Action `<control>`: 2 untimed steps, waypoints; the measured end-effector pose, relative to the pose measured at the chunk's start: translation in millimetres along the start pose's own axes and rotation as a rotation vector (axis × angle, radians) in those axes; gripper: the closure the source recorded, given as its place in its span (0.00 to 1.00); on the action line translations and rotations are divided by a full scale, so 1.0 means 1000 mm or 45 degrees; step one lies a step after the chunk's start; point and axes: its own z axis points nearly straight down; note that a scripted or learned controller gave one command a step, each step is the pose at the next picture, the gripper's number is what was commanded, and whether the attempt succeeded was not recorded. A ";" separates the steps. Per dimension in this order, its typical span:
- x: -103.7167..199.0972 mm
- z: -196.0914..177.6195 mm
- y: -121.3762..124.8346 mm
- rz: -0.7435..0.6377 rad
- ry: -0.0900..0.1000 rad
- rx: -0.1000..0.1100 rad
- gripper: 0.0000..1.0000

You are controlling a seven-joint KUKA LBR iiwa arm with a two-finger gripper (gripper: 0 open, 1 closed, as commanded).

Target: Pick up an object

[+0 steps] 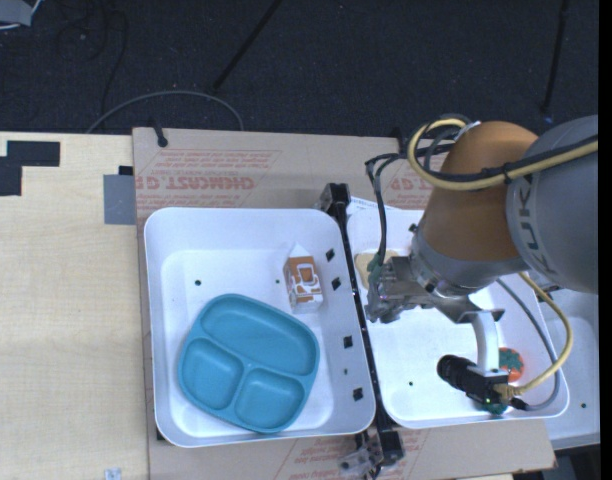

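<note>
- Hand low in right bin, by divider; spread or pressed together: can't tell, wrist blocks view.
- Nothing seen held; pick not confirmed.
- Nearest candidate: pale item, just beside hand.
- Small carton and blue plate lie in left bin, apart from hand.

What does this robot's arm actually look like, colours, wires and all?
The arm is a thick, rounded grey tube with a glossy orange band above the wrist. A yellow cable and thin black cables loop around it. It ends in a small, dark metal gripper.
</note>
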 end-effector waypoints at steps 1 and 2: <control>0.045 -0.007 0.009 0.002 -0.002 -0.004 1.00; 0.094 -0.007 0.007 0.000 -0.002 -0.002 1.00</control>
